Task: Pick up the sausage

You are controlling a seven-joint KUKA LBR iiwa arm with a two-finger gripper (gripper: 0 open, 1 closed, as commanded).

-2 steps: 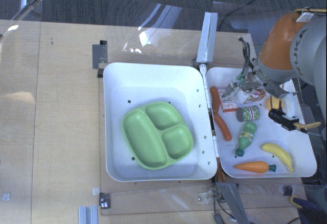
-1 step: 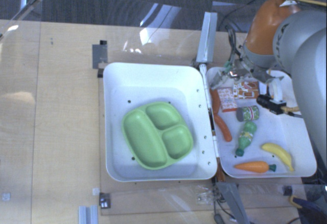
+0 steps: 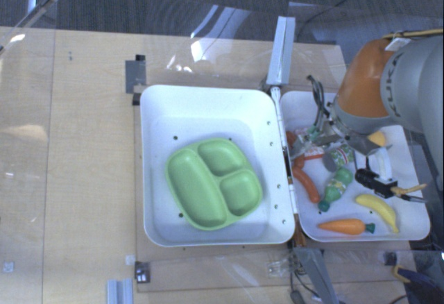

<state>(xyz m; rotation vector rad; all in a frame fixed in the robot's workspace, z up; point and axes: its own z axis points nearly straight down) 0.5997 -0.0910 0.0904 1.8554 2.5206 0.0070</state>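
grey arm [image 3: 409, 87]: one, reaching into the right bin [image 3: 416, 230]
green tray [image 3: 214, 183]: one, well left of the claw, in the left bin [image 3: 208, 105]
claw [image 3: 326, 134]: grip state cannot tell
sausage [image 3: 306, 182]: one, just below-left of the claw, long axis slanting down-right
carrot [image 3: 341, 227]: one
banana [image 3: 378, 211]: one
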